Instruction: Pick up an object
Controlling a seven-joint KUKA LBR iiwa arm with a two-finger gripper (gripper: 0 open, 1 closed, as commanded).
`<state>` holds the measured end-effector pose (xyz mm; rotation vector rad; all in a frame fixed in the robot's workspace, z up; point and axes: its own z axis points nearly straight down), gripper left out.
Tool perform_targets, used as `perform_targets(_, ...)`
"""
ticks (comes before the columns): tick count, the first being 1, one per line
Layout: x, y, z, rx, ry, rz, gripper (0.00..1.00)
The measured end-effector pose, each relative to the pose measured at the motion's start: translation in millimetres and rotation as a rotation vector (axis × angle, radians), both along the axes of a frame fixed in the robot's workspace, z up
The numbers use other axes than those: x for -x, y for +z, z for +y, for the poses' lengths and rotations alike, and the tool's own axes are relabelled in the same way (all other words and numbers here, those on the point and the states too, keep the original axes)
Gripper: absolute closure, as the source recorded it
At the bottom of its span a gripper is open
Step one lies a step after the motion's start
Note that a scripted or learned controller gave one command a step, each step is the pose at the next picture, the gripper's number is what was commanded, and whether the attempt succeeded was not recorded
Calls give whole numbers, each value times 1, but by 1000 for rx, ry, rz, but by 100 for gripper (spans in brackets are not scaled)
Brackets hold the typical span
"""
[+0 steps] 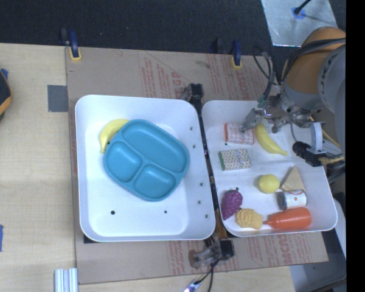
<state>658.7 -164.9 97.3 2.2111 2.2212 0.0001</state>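
Near edge of the desk [30, 181], right bin [331, 215]: at 5 o'clock you see an orange carrot [290, 219] lying along the rim, touching a yellow corn piece [249, 218] at its left end. Just beside these lies a purple grape cluster [231, 202], close to the wall shared with the left bin [94, 224]. Above the carrot sits a small white-and-dark can [292, 198], a tan wedge [293, 179] and a round lemon [268, 183].

Middle of the right bin: a speckled green packet [234, 159] and, just beyond it, a pink-and-white packet [239, 134], both lying flat.

Far side, at 1 o'clock in the right bin: a small yellow banana [269, 140], lying on a slant. The end effector [266, 115] hovers just above its upper end. You cannot tell from this view whether it is set wide or narrow, and nothing is visibly held.

In the left bin a blue divided tray [146, 159] rests across a second yellow piece [110, 132] at 10 o'clock.

Handling, as a judgement: the banana appears the nearest candidate. It looks like a light, stiff, smooth toy, likely to slide or roll. Take hold across its thick middle, square to its long axis, rather than at the tapered tip.
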Motion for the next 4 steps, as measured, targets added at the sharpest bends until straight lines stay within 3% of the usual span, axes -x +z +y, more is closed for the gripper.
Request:
perform_targets(1, -2, 13, 0, -2, 3, -4, 100)
perform_targets(2, -1, 12, 0, -2, 3, -1, 0)
perform_targets(3, 0, 0, -2, -4, 0, 2, 0)
perform_targets(4, -2, 13, -1, -5, 3, -3, 100)
